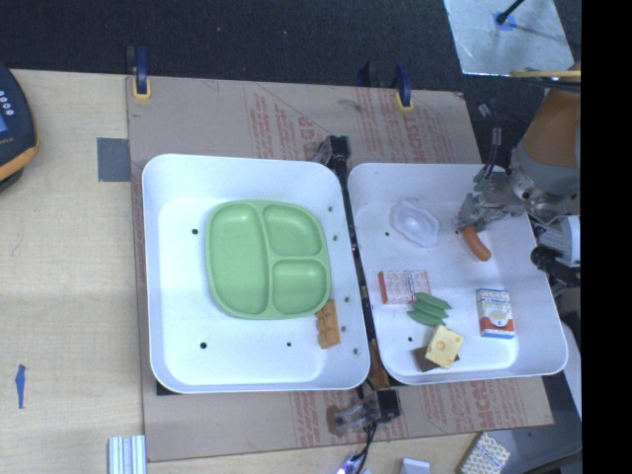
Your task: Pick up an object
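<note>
In the right bin (pixel 390 181) my gripper (pixel 474 221) is low at the far right side, its fingertips closed around the upper end of an orange-red sausage-shaped object (pixel 479 245) that rests on the bin floor. A clear plastic cup (pixel 415 223) lies just left of it. Nearer the front lie a red-and-white packet (pixel 403 285), a green pea pod (pixel 429 309), a yellow cheese wedge (pixel 443 347) and a small red-and-white carton (pixel 495 313).
The left bin (pixel 163 265) holds a green divided plate (pixel 268 259) and a small brown cracker (pixel 327 325) near its front right corner. Clamps sit between the bins at back (pixel 338 149) and front (pixel 380 405). The arm enters from the right.
</note>
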Tool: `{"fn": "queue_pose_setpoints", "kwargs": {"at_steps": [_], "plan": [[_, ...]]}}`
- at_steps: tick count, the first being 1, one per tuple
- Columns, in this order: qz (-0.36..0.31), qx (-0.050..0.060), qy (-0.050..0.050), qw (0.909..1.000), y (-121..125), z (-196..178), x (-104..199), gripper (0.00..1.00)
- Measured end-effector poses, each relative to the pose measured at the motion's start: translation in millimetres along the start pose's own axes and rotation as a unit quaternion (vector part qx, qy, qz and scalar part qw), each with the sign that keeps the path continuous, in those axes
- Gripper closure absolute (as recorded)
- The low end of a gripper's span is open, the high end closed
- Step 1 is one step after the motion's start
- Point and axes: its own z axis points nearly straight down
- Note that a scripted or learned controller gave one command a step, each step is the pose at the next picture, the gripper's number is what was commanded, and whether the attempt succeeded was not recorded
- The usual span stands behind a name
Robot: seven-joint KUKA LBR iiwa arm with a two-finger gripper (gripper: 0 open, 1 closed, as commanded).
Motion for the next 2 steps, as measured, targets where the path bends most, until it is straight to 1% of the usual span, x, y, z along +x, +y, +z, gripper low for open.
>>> {"fn": "queue_pose_setpoints", "kwargs": {"at_steps": [1,2], "plan": [[0.001,0.003,0.002,1.0,-86,-39,61,1.0],[-0.003,-0.005,0.002,1.0,-71,-123,143,1.0]]}}
